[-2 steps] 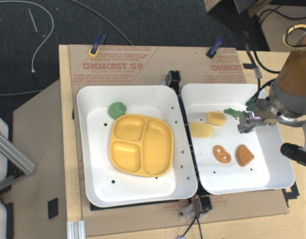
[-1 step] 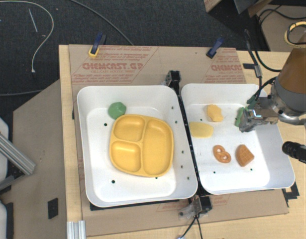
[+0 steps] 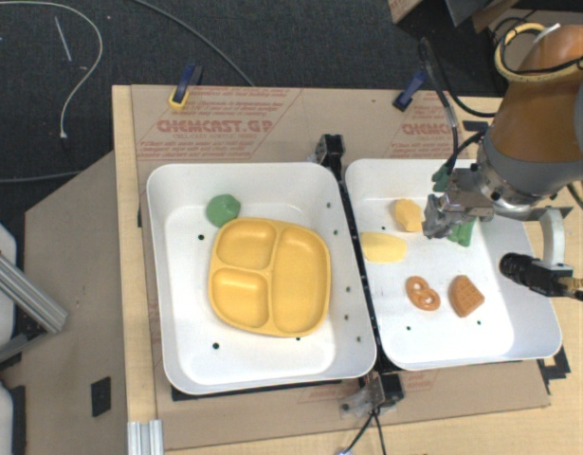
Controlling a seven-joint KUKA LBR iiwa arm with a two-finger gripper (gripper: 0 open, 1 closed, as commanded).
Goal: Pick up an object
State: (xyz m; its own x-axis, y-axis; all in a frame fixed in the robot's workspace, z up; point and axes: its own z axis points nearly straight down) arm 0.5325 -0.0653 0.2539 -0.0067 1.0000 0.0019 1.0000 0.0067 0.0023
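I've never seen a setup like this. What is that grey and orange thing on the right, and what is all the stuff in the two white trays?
That is a robot arm, seen by one camera fixed above the bench. Its gripper hangs low over the right bin. Something green shows right at it; whether it is gripped is unclear. That bin also holds two pale yellow pieces, a pretzel and an orange-brown piece. The left bin holds a yellow divided plate with a green lump beside it. The arm's job is to pick up an object.
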